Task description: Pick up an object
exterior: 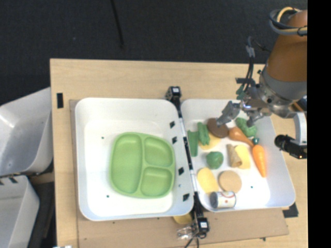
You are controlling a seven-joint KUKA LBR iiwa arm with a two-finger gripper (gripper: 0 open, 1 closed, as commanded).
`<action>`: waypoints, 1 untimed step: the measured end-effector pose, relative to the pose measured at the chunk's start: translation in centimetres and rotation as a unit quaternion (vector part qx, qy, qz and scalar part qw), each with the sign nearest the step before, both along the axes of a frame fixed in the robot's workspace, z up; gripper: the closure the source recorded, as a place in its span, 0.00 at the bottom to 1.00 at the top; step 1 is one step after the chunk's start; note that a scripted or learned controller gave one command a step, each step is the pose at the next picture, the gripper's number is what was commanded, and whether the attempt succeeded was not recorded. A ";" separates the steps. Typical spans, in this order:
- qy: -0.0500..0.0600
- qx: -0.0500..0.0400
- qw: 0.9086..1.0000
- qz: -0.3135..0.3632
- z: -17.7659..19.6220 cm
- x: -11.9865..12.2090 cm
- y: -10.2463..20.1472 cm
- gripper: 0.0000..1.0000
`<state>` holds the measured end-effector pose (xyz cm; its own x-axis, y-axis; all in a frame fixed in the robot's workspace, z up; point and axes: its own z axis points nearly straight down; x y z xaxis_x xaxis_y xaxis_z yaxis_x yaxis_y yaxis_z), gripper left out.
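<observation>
Arm is reaching in from the right, orange band above the wrist, gripper hanging over the upper part of the right bin. Fingers are standing spread apart, nothing sitting between them — released, not grasping.

Taking the brown round piece as landmark: the left fingertip is hovering just above its upper edge; whether it is touching cannot be told from this slant. Just left of the brown piece, two green vegetable shapes are lying near the bin's left wall. Just right of it, a small orange piece with a green bit above. Farther right and lower, a carrot is lying nearly upright along the bin. Below the brown piece, a green broccoli-like lump, and beside that a tan stick-shaped piece on yellow. Lower still, a yellow oval, a tan round disc, and a small can lying on its side at the bin's front edge.

Well left of the brown piece, across the divider, the left bin is holding a green divided plate, lying flat.
</observation>
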<state>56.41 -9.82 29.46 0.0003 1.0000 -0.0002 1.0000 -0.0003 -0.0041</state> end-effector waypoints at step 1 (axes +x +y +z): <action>0.006 0.000 1.000 -0.002 -16.1 4.3 -5.5 0.00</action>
